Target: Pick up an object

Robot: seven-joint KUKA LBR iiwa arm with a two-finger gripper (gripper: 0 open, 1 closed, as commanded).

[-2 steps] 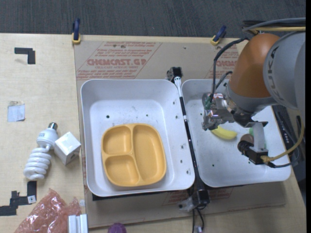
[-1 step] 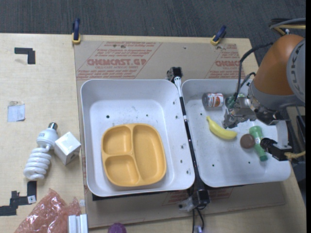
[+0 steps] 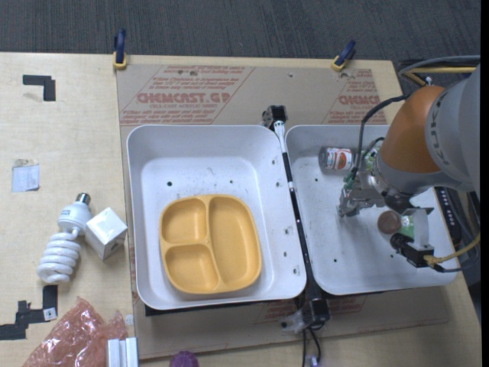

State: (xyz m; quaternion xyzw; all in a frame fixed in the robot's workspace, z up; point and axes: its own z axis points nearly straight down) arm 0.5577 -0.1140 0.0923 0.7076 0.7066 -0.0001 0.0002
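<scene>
Fingers (image 3: 350,205) of the gripper (image 3: 348,209) point down onto the floor of the right bin (image 3: 359,274), set narrow, with nothing visible between them. Nearest thing is a small can (image 3: 336,159) lying on its side at about eleven o'clock from the tips, near but apart; it has a red and white label and a metal end. At three o'clock from the tips sits a small round brown object (image 3: 389,222), close under the wrist, partly shaded by the arm (image 3: 428,140). A green and white item (image 3: 407,225) lies just beside it, too covered to make out.

Both bins are smooth white plastic with rounded corners. The left bin (image 3: 153,167) holds a yellow tray (image 3: 210,244) with three compartments, glossy and rounded. Well off at nine o'clock, on the bench (image 3: 53,151), lie a white spiral bulb (image 3: 63,247), a small white cube (image 3: 106,232) touching it, and crinkled pink mesh (image 3: 72,333) at the lower edge.
</scene>
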